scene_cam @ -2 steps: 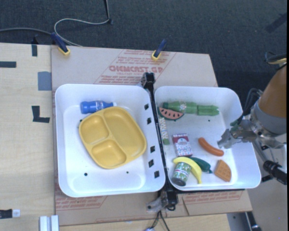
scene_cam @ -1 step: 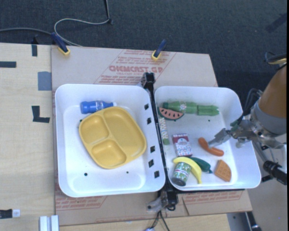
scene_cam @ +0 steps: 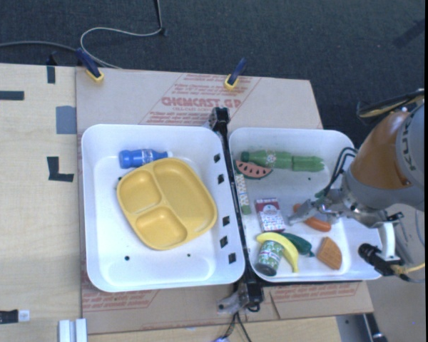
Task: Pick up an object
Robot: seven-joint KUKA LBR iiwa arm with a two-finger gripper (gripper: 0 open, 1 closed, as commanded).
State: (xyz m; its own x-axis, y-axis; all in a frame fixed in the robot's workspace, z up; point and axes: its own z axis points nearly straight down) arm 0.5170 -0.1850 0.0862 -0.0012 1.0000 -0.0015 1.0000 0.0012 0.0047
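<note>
From my seat the left bin [scene_cam: 100,212] carries a blue bottle [scene_cam: 143,157] lying on its side at about eleven o'clock from a yellow divided plate [scene_cam: 167,201]. Neither is near the arm.

The right bin [scene_cam: 342,142] is the busy one. A watermelon slice [scene_cam: 253,169] and a long green piece [scene_cam: 284,162] lie along its far side; a small red box [scene_cam: 270,214] sits nearer the middle, with a can [scene_cam: 269,256] and a banana [scene_cam: 285,246] at about six o'clock from it. The gripper [scene_cam: 310,209] hangs low in this bin, and I cannot tell how its fingers stand.

The thing I judge it is after is the orange carrot-like piece [scene_cam: 318,224], just below the gripper at roughly five o'clock from it. Its long axis runs about nine to three, slightly dipped toward four, and I cannot make out which end is the tip. A tan wedge [scene_cam: 329,253] lies near it at five o'clock.

What worries me: the piece is small and rounded, so a closing grip may squirt it sideways. The banana and the wedge sit close, so a skewed descent may nudge them. The bin wall on the arm's side also leaves little room.
</note>
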